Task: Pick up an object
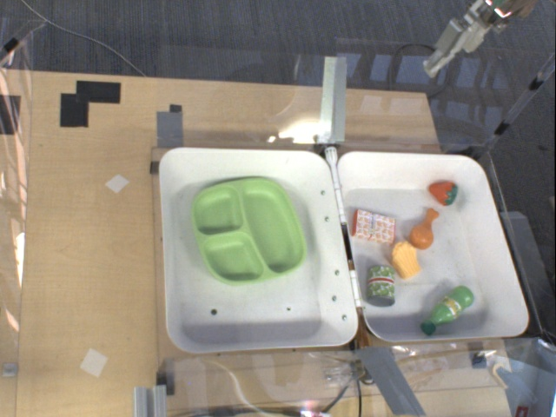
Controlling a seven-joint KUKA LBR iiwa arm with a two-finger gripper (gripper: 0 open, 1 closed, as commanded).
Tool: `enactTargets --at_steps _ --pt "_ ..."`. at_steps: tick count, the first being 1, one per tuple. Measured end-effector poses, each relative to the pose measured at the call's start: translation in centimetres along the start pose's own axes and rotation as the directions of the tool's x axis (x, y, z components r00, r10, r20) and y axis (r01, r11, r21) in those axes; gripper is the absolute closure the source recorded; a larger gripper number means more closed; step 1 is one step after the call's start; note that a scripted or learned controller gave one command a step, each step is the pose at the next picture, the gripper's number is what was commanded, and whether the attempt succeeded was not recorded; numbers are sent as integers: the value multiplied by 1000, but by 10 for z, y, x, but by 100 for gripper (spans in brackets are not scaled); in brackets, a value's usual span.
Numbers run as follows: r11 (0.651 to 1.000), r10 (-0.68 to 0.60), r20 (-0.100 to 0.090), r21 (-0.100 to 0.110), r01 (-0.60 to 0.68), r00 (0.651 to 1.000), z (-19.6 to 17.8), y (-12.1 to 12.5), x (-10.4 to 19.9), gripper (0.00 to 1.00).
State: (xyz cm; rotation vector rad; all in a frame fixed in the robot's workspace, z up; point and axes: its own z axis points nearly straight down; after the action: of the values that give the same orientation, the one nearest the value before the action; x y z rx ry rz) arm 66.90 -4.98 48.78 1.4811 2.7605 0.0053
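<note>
- The gripper (439, 59) is seen high at the upper right, hanging over the dark floor beyond the table (87, 233), well apart from both bins; nothing is held, and whether the fingers are wide or narrow cannot be told at this size.
- Five small toy foods are gathered in the right bin (486, 320): a strawberry (443, 193) near the far right corner, an orange gourd-like piece (425, 229) below it, a printed box (374, 227) toward the divider, a yellow wedge (405, 260) just beside the gourd-like piece, a can (380, 284) close to the wedge, and a green bottle (449, 309) lying on its side near the front wall.
- A green divided plate (248, 229) is set flat in the left bin (182, 320).
- All the toys are judged light, stiff and not fragile; the moulded plastic is likely slick, so a rounded piece could squirt out of a shallow pinch.
- The bottle is judged the easiest pick: it lies apart from the others, and it is best taken across its body, square to its long axis.
- The box offers flat parallel sides, though the divider stands near.
- The can and wedge are crowded, and a neighbour could be nudged.
</note>
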Motion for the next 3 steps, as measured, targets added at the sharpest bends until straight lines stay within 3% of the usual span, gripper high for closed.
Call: enactTargets --at_steps 3 --pt "1000 0 0 0 0 1000 0 0 0 0"
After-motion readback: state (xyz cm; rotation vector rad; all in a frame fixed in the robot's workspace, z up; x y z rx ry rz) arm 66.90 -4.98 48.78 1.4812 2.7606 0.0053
